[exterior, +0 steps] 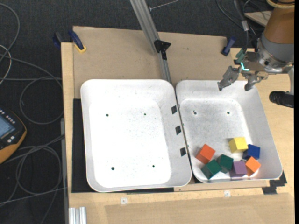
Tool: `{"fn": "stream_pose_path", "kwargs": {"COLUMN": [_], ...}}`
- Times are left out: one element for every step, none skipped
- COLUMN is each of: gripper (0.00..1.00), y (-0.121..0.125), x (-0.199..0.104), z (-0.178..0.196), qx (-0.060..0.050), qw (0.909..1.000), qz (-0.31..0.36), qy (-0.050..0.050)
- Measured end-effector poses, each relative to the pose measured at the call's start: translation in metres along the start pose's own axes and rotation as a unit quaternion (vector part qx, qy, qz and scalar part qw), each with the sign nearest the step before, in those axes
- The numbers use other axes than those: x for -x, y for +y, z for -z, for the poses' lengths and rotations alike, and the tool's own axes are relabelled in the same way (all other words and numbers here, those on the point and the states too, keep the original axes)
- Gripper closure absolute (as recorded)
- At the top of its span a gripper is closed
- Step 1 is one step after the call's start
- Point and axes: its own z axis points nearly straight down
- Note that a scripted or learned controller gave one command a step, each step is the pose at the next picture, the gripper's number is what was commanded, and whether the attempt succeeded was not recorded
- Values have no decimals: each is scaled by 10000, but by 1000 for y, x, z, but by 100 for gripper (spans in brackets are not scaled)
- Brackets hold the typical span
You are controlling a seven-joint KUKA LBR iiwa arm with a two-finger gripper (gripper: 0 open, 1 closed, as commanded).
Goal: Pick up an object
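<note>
Several small blocks huddle in the near right corner of the right bin (205,97): a red-orange block (205,153), a yellow block (238,143), a blue block (252,151), an orange block (252,164), a purple block (239,167) and two dark green blocks (225,162) (211,169). My gripper (239,80) hangs over the bin's far edge, well away from the blocks. Its fingers (228,78) are spread apart with nothing between them.
The left bin (93,97) lies beside the right one, with black clips (178,129) along their shared wall. A grey metal pole (148,22) slants up from the bench behind the bins. Blue clamps (77,41) (228,45) sit on the bench's far edge.
</note>
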Motion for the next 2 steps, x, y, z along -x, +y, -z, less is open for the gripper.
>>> {"fn": "stream_pose_path", "kwargs": {"gripper": [0,0], "y": [1,1], "x": [0,-1], "z": [2,-62], "qx": [19,-17], "qw": [10000,10000], "qz": [3,-3], "qy": [-4,1]}}
